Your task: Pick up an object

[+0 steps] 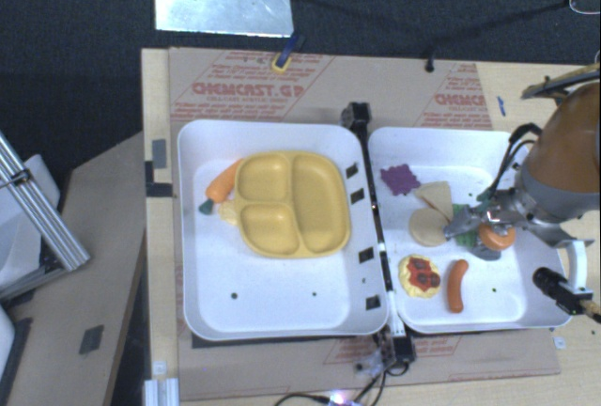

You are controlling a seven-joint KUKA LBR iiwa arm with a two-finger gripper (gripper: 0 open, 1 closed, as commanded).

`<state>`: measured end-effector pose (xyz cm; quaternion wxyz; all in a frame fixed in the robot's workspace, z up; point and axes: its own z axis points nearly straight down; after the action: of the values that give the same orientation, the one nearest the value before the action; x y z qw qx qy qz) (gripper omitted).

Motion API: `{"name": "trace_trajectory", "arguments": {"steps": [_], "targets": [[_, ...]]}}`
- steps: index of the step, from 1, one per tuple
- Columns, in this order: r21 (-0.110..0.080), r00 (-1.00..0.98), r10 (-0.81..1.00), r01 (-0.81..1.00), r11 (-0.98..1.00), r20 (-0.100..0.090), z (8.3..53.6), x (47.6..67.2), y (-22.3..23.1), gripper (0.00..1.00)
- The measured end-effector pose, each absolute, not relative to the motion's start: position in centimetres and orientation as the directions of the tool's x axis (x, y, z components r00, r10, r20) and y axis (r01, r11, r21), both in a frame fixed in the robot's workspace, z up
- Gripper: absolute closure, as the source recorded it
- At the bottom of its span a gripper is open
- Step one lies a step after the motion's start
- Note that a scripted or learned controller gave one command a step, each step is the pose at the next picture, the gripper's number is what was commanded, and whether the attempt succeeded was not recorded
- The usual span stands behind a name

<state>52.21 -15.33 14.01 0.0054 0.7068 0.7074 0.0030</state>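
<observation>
Nearest: one glossy sausage (pixel 456 286) and one round pizza toy (pixel 421 275) in right bin (pixel 441 148). Gripper (pixel 481 235) sat over an orange piece (pixel 497 238); grip state unclear. One yellow three-compartment tray (pixel 289 204) in left bin (pixel 202 235).

Tray (pixel 286 204) in L bin (pixel 197 301)

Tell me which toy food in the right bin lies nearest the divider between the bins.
The purple piece, at the right bin's upper left. The pizza sits nearly as close; the sausage lies farther right.
</observation>
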Motion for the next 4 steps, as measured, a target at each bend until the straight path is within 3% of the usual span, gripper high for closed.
{"name": "trace_trajectory", "arguments": {"steps": [1,2,3,4], "targets": [[0.013,-0.001,1.0,1.0,0.001,-0.004,13.7,52.2,-15.4,0.0],[0.02,-0.001,1.0,1.0,0.001,-0.009,14.7,52.4,-15.5,1.0],[0.008,-0.005,1.0,1.0,0.005,-0.002,20.8,53.1,-14.8,1.0],[0.004,-0.004,1.0,1.0,0.004,-0.001,22.6,53.2,-14.8,1.0]]}}
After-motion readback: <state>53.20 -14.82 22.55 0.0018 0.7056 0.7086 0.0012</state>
